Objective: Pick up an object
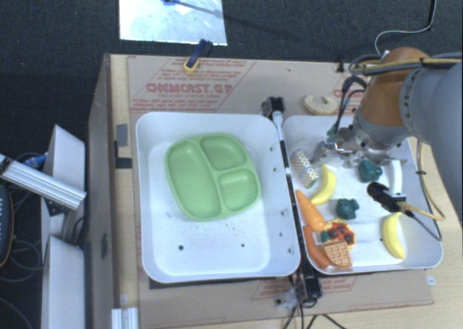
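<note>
Hovering over rt bin [434,251], fingers [325,148] (state unclear) near corn cob [304,167]; banana [324,186] beside.

A robotics lab is indicated: 2 white bins [217,266] are set on a cardboard-covered table [210,85], loose cables [434,2] are trailed over dark carpet [58,31], and plastic toy food [323,185] is laid out at right.

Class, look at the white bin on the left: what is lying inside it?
Inside the left bin lies a green divided plate with three compartments, tilted toward the bin's back. Small dark specks dot the bin floor around it. Whatever lies under the plate is covered and cannot be seen.
</note>
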Tool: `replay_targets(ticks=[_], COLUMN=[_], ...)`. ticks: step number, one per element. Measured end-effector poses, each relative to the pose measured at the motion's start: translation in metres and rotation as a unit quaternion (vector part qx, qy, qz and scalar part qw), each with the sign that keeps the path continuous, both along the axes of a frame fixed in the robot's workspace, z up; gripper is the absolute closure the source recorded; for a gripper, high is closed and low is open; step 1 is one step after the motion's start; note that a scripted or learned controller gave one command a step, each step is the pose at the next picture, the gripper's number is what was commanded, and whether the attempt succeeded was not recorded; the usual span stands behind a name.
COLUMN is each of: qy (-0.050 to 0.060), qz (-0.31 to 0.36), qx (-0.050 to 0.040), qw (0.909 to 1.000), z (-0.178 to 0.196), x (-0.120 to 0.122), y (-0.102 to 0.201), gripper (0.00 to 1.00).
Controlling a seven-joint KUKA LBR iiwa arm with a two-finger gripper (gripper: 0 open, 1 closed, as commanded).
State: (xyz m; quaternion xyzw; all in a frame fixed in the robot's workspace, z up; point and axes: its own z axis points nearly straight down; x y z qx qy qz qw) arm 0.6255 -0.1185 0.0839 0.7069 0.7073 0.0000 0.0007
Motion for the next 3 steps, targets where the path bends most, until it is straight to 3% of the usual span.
replay_targets(ticks=[1, 2, 3], qy=[-0.001, -0.002, -0.002], qz=[0.0, 0.001, 0.002], qx=[-0.0016, -0.0007, 0.0011], qw=[1.0, 1.0, 1.0], z=[0.001, 0.012, 0.102], x=[-0.026, -0.025, -0.051], y=[0.032, 0.033, 0.102], gripper=[0.0, 1.0, 1.0])
